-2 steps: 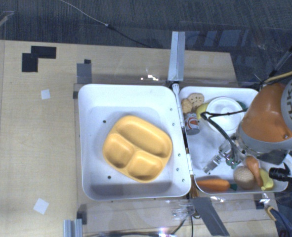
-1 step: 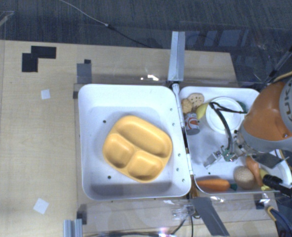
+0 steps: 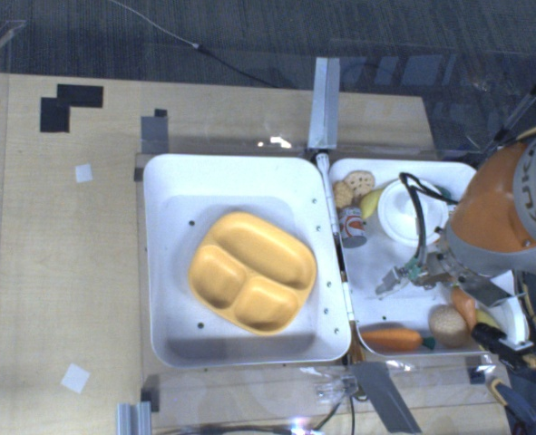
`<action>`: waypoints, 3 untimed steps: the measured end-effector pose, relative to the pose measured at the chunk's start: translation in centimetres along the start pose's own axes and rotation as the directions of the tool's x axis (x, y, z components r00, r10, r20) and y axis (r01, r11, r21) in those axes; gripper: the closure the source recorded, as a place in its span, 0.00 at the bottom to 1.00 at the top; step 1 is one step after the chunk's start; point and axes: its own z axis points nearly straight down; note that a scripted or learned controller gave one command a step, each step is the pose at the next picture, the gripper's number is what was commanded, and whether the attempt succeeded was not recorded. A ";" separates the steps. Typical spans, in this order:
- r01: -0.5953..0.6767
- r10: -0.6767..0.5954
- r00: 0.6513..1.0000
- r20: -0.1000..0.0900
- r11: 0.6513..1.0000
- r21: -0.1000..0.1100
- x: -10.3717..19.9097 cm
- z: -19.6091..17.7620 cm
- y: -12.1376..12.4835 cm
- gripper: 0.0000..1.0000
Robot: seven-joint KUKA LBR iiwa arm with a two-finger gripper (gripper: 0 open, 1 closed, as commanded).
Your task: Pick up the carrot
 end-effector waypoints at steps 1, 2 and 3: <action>-0.339 0.339 0.941 0.000 0.941 0.000 -2.3 -3.9 -0.5 0.00; -0.504 0.504 0.864 0.001 0.864 0.006 -4.3 2.7 -1.2 0.00; -0.686 0.686 0.728 0.000 0.728 0.002 -1.4 -1.1 -0.4 0.00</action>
